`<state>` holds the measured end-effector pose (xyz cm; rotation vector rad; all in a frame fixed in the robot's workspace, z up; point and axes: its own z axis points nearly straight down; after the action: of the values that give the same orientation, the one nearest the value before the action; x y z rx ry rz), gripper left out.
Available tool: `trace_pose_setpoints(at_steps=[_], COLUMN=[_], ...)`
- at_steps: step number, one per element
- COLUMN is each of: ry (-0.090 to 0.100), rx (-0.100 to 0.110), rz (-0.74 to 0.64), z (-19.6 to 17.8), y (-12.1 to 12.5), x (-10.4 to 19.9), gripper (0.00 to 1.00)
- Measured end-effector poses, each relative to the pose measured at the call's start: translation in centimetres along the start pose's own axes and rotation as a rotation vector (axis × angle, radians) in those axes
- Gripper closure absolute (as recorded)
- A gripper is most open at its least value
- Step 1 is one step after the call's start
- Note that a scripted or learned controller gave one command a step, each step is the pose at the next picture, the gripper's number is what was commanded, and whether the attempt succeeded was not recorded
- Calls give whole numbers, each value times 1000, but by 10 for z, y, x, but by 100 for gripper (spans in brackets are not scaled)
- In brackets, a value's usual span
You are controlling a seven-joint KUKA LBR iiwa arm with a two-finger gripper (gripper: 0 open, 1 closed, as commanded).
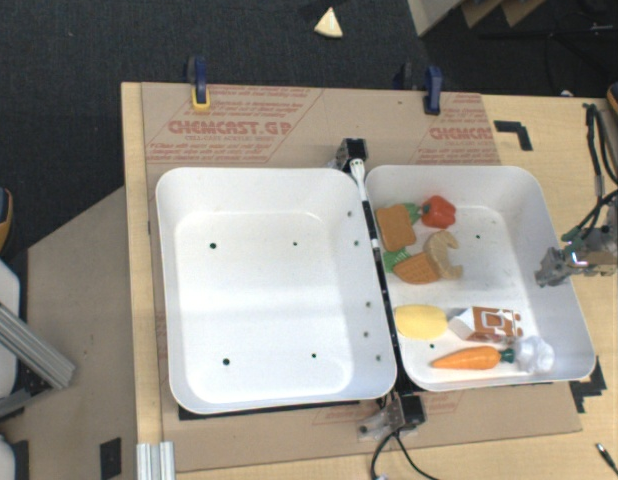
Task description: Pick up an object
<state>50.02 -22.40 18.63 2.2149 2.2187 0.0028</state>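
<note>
Bench [289, 118]: I see a tan board carrying two shallow white bins side by side, with blue clamps [432, 88] on its far edge.
Left bin [189, 268]: bare white floor with four dark dots.
Right bin [549, 268]: all the objects I can pick from lie here, mostly toward its left wall and near edge.
End effector [561, 265]: small and grey at the right bin's right rim, over the bin's wall; from my feed I cannot tell whether it is spread or pressed together, and I see nothing held in it.
Carrot [467, 360]: orange, lying lengthwise along the near edge of the right bin.
Yellow lemon-like piece [420, 322]: against the left wall, just above the carrot.
Small carton [494, 322]: brown and white, just right of the yellow piece.
Bread slice [396, 227]: tan, at the far left of the bin.
Red pepper [439, 210]: just right of the bread slice.
Brown pieces [429, 260]: two, touching, below the bread slice.
Clear crumpled item [534, 353]: at the carrot's right end.
</note>
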Motion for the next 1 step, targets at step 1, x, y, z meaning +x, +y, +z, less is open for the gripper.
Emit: trace_pose_setpoints(at_steps=[1], ry=[0], rx=[0], rz=[0], z=[-21], y=[26], x=[0], gripper=[100])
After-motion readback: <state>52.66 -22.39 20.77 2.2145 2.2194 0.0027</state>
